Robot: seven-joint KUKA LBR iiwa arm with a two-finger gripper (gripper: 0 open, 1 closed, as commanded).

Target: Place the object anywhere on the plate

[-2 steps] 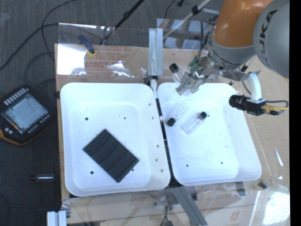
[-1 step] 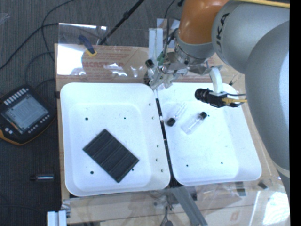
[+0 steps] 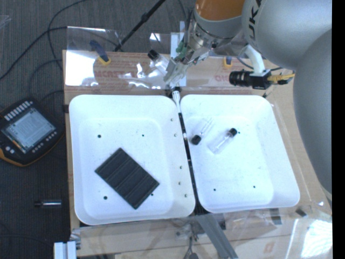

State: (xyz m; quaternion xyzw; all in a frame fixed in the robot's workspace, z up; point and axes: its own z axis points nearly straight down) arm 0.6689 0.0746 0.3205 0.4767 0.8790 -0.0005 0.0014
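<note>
1. Currently: two clear vials (image 3: pixel 222 139) lie in the right bin (image 3: pixel 269 198)
2. Dark ribbed plate (image 3: pixel 127 177) sits bare in the left bin (image 3: pixel 86 117)
3. Gripper (image 3: pixel 173 81) hovers beyond the bins; grip state cannot be told
4. Pickup and placing both remain

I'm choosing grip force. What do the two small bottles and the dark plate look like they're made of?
Bottles: apparently clear plastic or glass, see-through with glints, black caps. Dark plate: matte, ribbed, probably plastic or rubber; no shine. White bins: smooth molded plastic, likely.
</note>
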